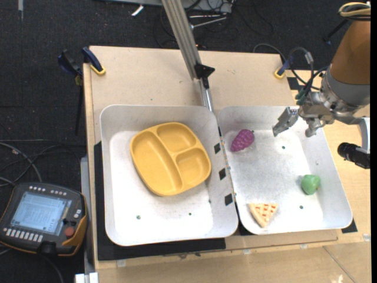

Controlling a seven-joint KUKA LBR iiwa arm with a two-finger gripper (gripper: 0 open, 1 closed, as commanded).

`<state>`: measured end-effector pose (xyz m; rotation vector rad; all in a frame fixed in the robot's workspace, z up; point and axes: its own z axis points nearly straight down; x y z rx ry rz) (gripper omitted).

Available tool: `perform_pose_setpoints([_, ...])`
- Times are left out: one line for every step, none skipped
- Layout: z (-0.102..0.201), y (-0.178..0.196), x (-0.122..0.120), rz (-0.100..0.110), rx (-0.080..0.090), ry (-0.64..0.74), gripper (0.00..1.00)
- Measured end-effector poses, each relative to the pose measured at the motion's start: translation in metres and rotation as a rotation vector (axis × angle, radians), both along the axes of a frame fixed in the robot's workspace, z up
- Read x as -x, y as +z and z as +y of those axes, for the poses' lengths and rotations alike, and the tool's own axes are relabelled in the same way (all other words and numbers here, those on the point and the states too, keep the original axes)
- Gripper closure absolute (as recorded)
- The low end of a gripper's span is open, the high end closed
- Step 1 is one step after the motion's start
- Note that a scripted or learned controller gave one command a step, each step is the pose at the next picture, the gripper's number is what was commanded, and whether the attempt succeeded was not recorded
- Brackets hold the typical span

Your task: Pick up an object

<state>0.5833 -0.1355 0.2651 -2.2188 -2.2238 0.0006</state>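
Two white bins [118, 158] on bench [147, 75]

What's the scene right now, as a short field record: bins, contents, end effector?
left bin: yellow tray, three compartments
right bin: grapes, green toy, waffle
end effector: open, above right bin's far edge, holding nothing
nearest item to end effector: grapes
task state: nothing picked yet

Two shallow white bins are seen on the bench [147, 69]. The left bin [118, 217] and right bin [330, 175] are set touching, side by side.
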Motion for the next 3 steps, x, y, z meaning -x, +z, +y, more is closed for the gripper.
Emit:
perform_pose_setpoints([0.0,0.0,0.0,0.0,0.0,-0.001,0.0])
perform_pose_setpoints([0.001,-0.053,-0.01,0.005,0.0,-0.001,0.0])
perform_pose_setpoints([0.003,-0.096,-0.009,0.004,0.0,-0.002,0.0])
